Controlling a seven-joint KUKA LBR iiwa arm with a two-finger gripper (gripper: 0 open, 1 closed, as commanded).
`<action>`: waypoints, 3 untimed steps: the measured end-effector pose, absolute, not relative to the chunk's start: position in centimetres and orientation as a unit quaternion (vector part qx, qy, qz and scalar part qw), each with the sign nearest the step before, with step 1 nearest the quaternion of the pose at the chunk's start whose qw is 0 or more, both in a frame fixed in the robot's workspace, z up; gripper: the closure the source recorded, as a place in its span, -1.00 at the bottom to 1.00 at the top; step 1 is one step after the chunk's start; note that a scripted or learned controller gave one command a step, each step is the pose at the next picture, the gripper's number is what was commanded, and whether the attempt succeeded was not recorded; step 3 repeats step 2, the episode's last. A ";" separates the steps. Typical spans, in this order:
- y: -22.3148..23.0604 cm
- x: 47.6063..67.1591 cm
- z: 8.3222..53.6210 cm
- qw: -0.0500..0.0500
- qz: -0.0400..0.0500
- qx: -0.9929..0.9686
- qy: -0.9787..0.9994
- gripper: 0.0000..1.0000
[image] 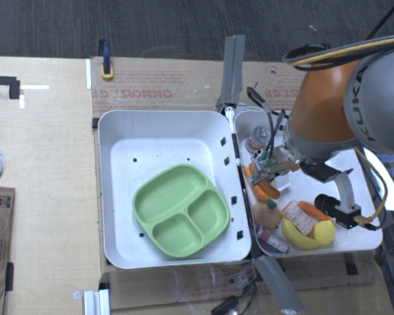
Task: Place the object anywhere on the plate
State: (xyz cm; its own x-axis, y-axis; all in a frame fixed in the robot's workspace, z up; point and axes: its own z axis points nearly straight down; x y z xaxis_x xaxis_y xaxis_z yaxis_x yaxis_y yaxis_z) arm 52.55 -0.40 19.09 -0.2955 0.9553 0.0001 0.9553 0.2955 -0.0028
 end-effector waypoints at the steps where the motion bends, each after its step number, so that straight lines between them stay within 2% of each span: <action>1: 7.1 51.2 19.0 0.001 0.002 -0.608 -0.794 1.00; 2: 7.1 51.2 19.0 0.001 0.002 -0.608 -0.794 -1.00; 3: 7.1 51.2 19.0 0.001 0.002 -0.608 -0.794 -1.00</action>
